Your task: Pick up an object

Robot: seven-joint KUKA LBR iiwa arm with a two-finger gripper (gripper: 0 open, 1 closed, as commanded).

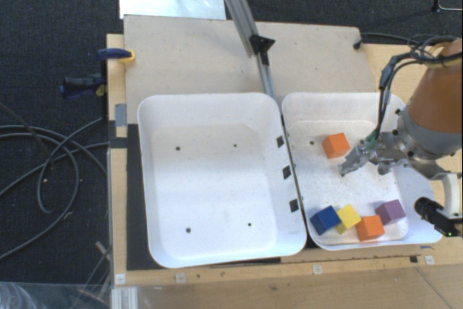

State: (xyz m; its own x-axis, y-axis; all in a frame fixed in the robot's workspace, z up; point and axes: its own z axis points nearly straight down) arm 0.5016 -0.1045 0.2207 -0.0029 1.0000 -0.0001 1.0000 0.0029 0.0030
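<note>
Hand [352, 164] low in right bin [318, 106], beside orange cube [336, 145]; finger spread unclear.

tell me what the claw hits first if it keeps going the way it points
The claw points toward the view's left and a little down. Likely first contact is the right bin floor, just below the upper orange cube, which it would probably pass beside. Depth is unclear.

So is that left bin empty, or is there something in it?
Empty. The left bin shows bare white floor with a few small dark dots. All five blocks, like the orange one, sit in the right bin.
</note>
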